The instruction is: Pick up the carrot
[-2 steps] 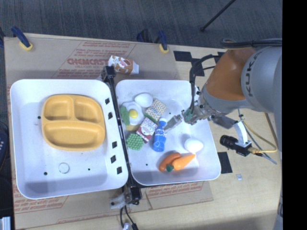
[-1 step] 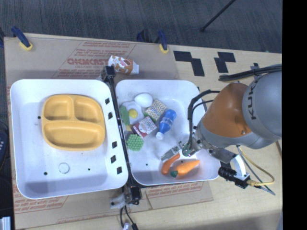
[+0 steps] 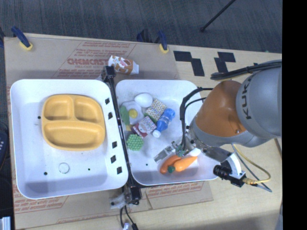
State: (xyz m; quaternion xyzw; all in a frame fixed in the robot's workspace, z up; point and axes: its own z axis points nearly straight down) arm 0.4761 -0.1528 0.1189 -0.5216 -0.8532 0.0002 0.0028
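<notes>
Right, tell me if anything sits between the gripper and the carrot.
Nothing visible does. The gripper is right at the carrot, which lies near the front edge of the right bin. The blue bottle, the green block and the other items lie further back and to the left, off that path.

Red print on the cardboard sheet (image 3: 86, 56) lying under the bins reads "CHEMCAST", with a smaller red line beneath it and another above, both too small to make out. More red print runs along the cardboard's lower edges near the bins, also illegible. The grey arm (image 3: 261, 99) bears dark letters "KUK" on its casing, the rest cut off at the frame edge. The small packets in the right bin (image 3: 144, 87) carry printing too blurred to read.
</notes>
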